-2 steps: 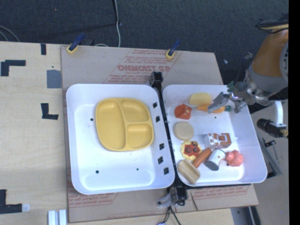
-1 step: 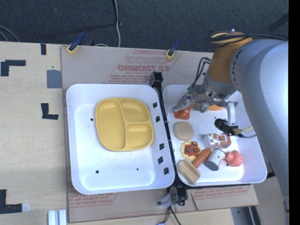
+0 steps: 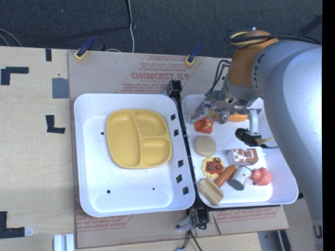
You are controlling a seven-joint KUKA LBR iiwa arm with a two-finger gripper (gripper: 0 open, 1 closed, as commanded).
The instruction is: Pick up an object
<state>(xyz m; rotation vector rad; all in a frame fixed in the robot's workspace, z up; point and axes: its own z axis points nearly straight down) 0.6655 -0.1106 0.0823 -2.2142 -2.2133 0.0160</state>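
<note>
Tan bread roll (image 3: pixel 211 191) nearest, long axis slanting; end effector (image 3: pixel 212 114) above red block (image 3: pixel 203 125), grip unclear

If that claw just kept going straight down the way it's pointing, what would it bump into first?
Probably the small red toy, which lies right under the claw in the right bin. Depth is hard to judge from this slanted view, so it may instead meet the bin floor beside it.
</note>
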